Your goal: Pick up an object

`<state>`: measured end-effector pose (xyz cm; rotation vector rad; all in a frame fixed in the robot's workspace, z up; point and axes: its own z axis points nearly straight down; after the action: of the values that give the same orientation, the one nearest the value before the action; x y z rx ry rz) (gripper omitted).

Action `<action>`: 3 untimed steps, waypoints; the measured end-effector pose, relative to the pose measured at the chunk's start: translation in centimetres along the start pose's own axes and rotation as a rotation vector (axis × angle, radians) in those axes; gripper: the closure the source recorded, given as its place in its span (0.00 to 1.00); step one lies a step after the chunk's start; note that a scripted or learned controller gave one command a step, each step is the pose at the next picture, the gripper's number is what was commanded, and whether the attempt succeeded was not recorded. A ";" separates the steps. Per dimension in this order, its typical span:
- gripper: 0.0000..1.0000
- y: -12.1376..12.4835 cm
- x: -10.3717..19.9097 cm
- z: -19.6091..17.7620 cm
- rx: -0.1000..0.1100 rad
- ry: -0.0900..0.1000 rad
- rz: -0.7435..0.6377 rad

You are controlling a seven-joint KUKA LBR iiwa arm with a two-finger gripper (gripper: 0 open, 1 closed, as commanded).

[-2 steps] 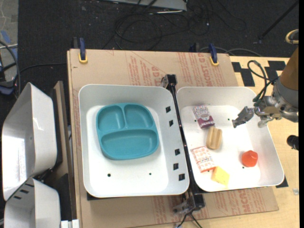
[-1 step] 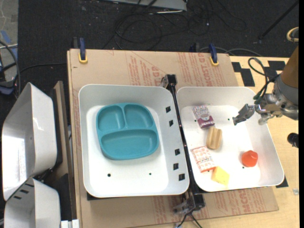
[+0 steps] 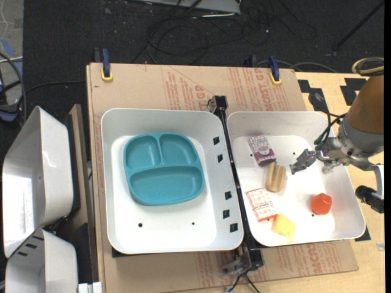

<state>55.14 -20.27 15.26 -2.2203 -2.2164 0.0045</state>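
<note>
The right bin (image 3: 342,227) holds several small items: a purple and white packet (image 3: 261,149), a tan bread-like roll (image 3: 275,177), a red and white card packet (image 3: 261,204), a yellow block (image 3: 283,226) and an orange-red ball (image 3: 321,204). My gripper (image 3: 310,159) hangs over the bin's right half, right of the roll and above the ball, apart from all of them. Its fingers stand spread with nothing between them.
The left bin (image 3: 122,224) carries a teal divided plate (image 3: 164,168). A black clamp strip (image 3: 227,163) runs between the bins. White tubs (image 3: 36,170) stand off the bench at the left. Cardboard (image 3: 183,84) lies under both bins.
</note>
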 end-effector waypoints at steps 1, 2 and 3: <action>0.00 -0.1 0.1 5.4 0.000 0.000 0.000; 1.00 0.1 0.0 4.0 -0.006 -0.002 -0.001; 1.00 0.8 -0.8 -1.4 -0.011 -0.004 -0.004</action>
<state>55.98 -21.10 16.68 -2.2239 -2.2280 -0.0036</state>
